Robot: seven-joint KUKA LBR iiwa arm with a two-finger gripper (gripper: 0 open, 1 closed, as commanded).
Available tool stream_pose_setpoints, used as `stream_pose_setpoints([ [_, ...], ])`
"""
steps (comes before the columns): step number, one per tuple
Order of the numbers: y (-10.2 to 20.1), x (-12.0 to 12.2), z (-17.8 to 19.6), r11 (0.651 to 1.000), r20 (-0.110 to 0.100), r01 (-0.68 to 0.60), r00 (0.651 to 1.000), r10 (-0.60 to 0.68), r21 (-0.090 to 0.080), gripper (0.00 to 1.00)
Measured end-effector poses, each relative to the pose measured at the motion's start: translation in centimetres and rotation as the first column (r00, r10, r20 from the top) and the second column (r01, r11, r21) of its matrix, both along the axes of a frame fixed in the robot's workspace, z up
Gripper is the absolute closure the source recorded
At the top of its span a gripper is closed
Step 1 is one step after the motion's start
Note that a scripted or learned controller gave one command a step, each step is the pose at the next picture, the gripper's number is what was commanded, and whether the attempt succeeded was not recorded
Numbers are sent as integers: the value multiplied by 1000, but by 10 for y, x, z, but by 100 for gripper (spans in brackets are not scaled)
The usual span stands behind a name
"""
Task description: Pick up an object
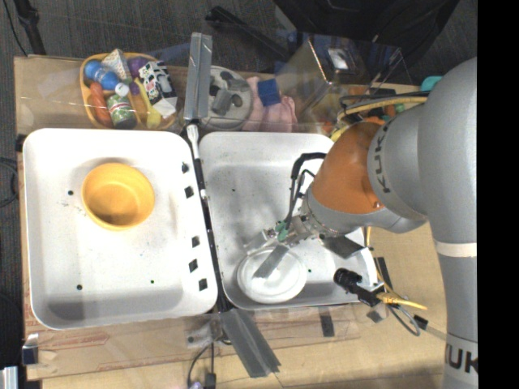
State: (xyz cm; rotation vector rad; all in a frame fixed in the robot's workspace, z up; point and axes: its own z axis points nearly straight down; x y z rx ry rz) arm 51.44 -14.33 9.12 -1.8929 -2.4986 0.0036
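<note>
Left bin point(49, 217): white, few dark specks. Right bin point(243, 168): white, scuffed grey. Bowl point(119, 194) in left bin: yellow-orange. Dish point(272, 278) near in right bin: white. Arm point(422, 168): grey, orange band point(349, 177), black lettering. Basket point(122, 91) far left: yellow, holding blue, green, orange, purple bits and black-and-white patterned piece. Cloth point(276, 112) far: pink, blue block point(268, 91) on it. Bench point(49, 96): tan. Floor point(97, 14): dark grey.
</note>
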Motion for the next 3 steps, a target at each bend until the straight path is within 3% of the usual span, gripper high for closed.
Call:
stream_pose_setpoints([
  [1, 37, 22, -3, 999, 0, 38, 999, -38, -1, 0],
  [2, 19, -37, 23, 998, 1, 70, 998, -70, -1, 0],
  [3, -8, 7, -3, 975, -1, 221, 975, -221, -2, 0],
])
